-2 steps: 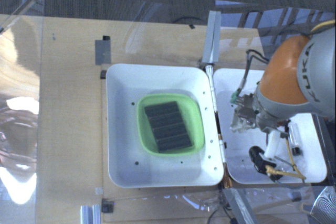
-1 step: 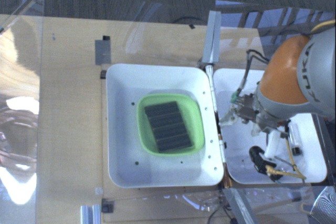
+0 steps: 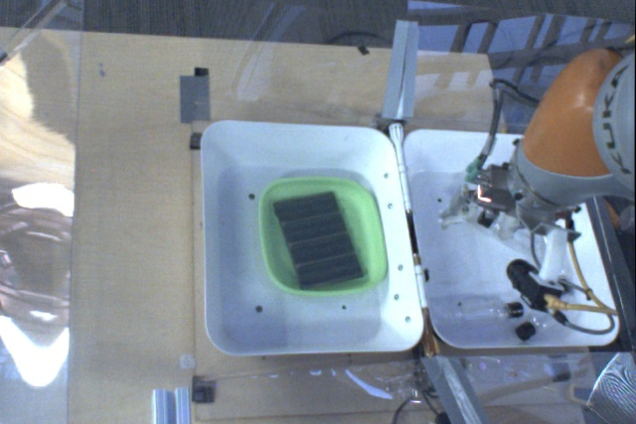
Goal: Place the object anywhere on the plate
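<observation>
The end effector hangs low over the right bin, near that bin's upper left part, under the grey arm with its orange band. The wrist and its cabling crowd the spot, so I cannot tell whether it is apart or together, nor whether it has anything in it.

Looking outward from there, the thing that matters lies to the left in the camera view, across the ridge where the two bins meet. In the left bin sits a green plate, squarish with rounded corners and roughly centred. On it rests a dark ribbed object, a flat rectangular slab, inside the plate's rim and touching its floor. Its long axis runs from upper left to lower right, tilted slightly off the bin's sides.

By the look of it, the object is already on the plate, so the placing seems done or nearly so. If the arm is to go back to it, the travel is leftward over the divider, with the approach squared to that slanted long axis.

The right bin holds little beyond some black and yellow cable ends near its lower right, which seem part of the rig. Both bins sit side by side on the pale wooden desk.
</observation>
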